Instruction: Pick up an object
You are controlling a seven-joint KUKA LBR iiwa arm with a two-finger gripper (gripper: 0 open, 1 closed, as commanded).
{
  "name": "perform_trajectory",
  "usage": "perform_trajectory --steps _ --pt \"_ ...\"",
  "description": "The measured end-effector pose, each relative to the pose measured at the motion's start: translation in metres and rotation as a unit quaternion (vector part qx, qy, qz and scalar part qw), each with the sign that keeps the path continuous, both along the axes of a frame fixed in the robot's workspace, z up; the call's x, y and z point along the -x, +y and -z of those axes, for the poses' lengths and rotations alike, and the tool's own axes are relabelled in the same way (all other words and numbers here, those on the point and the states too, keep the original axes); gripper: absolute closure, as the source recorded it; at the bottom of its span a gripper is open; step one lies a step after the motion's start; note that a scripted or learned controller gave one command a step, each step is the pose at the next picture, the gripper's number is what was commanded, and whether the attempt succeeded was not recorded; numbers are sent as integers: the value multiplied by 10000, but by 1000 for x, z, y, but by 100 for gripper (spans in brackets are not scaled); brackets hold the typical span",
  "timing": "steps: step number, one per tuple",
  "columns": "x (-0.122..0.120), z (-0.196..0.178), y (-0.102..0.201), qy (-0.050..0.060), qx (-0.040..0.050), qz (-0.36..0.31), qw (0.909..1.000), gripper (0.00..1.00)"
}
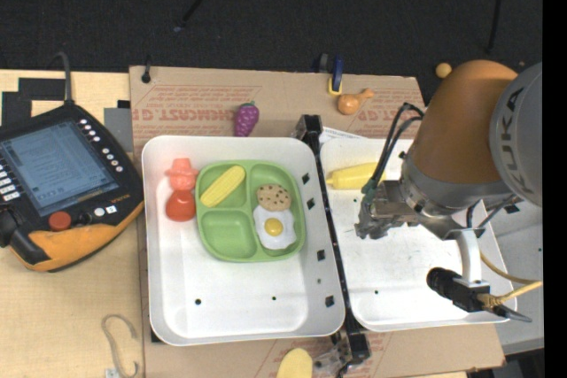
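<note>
I see the bench [53, 314] carrying two white bins. The arm [469, 137] reaches in from the right over the right bin [416, 314], and its claw [374, 221] hangs low above that bin's floor; I cannot tell how its grip stands. A yellow object [352, 177] lies at the right bin's far left corner, just beyond the claw. The left bin [230, 305] holds a green divided tray [232, 236] with a corn cob [221, 185], a cookie [274, 196] and a fried egg [275, 228]. A red toy [181, 190] stands beside the tray's left edge.
</note>
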State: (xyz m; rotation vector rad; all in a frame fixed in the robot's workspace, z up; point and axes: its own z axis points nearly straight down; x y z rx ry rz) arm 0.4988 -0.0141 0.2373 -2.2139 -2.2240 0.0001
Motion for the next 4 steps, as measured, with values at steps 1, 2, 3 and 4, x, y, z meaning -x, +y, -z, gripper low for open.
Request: perform_trajectory --steps 1,2,3,4 --pt "-10 -4 49 -3 2 2 10000 100" --pt "-23 16 103 5 9 8 10000 100" --pt "-23 13 112 4 12 24 10000 100" --pt "-36 0 116 -4 11 27 10000 100"
